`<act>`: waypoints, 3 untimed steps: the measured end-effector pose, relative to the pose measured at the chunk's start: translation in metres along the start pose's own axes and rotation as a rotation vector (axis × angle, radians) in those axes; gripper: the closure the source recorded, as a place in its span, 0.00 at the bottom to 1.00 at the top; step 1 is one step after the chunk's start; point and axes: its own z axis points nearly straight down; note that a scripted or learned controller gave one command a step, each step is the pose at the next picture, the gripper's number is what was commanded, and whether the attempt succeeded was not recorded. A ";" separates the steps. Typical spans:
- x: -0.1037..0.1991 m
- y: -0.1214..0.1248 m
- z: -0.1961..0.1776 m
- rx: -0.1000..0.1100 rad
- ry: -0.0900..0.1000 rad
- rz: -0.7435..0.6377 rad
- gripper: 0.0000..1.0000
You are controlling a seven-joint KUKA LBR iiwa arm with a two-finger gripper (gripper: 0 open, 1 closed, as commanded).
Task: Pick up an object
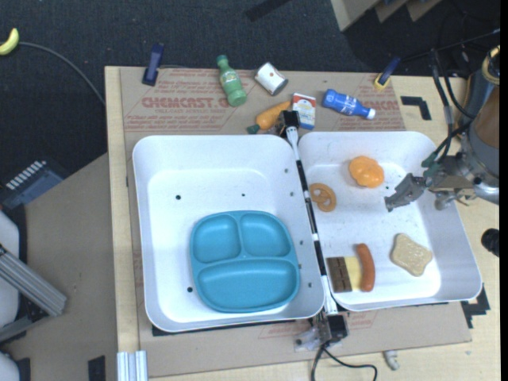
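Over the right bin (333, 145), my gripper (399, 197) hovers, finger state unclear. Orange (366, 171) lies near, at ten o'clock.

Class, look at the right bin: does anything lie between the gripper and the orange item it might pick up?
Nothing visible does. The gripper hangs over bare bin floor, right of and slightly below the orange item; the pretzel lies off to the left, outside that gap.

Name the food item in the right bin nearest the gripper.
The orange: it lies just left of the gripper, while the pretzel, sausage and cracker lie farther off.
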 end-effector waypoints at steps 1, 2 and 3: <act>0.028 0.012 0.138 0.003 0.001 0.001 0.00; 0.026 -0.019 0.179 -0.006 -0.001 0.001 0.00; 0.027 -0.020 0.171 -0.004 -0.001 0.002 1.00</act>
